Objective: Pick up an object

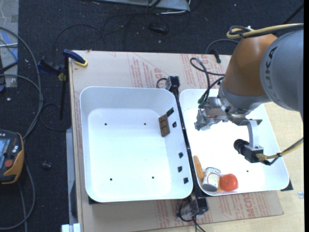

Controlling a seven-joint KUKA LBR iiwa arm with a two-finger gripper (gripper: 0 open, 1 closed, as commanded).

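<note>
My gripper (204,120) hangs over the back left part of the right bin (270,144), under the arm's orange band. Nothing shows in its grasp. In that bin's front left corner lie an orange carrot-like stick (198,167), a small tin can (211,178) on its side and a red tomato-like ball (229,181), all close together and well in front of the gripper. A brown ridged bar (165,125) leans on the right wall of the left bin (96,129), to the gripper's left.
A black cable plug (246,150) hangs from the arm over the right bin's middle. Black clips (182,161) line the divide between the bins. Cables and a blue-yellow clamp (75,58) lie beyond the bench's back left corner.
</note>
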